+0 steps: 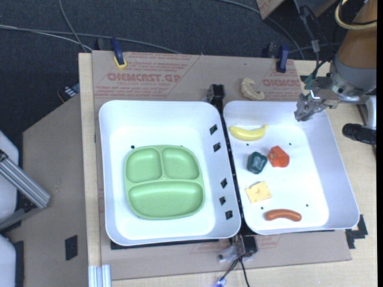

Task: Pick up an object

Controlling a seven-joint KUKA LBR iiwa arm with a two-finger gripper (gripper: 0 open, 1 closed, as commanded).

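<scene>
Pincer [306,109] hung over the far right corner of the right bin [335,160], at the end of the grey arm [356,58] with its orange band, which entered from the right edge of the view. Whether the pincer was apart or together could not be made out at this size; nothing was seen between its tips.

Right bin held five objects, all apart from the pincer:
- yellow banana [248,132], near the far edge of the bin, curved, lying flat;
- dark green piece [257,162], near the middle, close to the left wall;
- red piece [278,156], just beside the green one on its right;
- yellow cheese wedge [258,192] with holes, nearer the front edge, left of centre;
- orange-red sausage [283,215], lying along the front edge of the bin.

Left bin [114,160] held a light green divided tray [164,181] with three compartments: two small ones on the far side, one large one on the near side. Tray sat roughly centred in that bin.

Worktop [90,130] was covered with brown cardboard under both bins. A beige lump [252,88] lay on the cardboard past the far edge of the right bin, near its left corner. Two blue clamps [119,55] gripped the far edge of the worktop. Cables [72,17] trailed on the dark floor beyond.
</scene>
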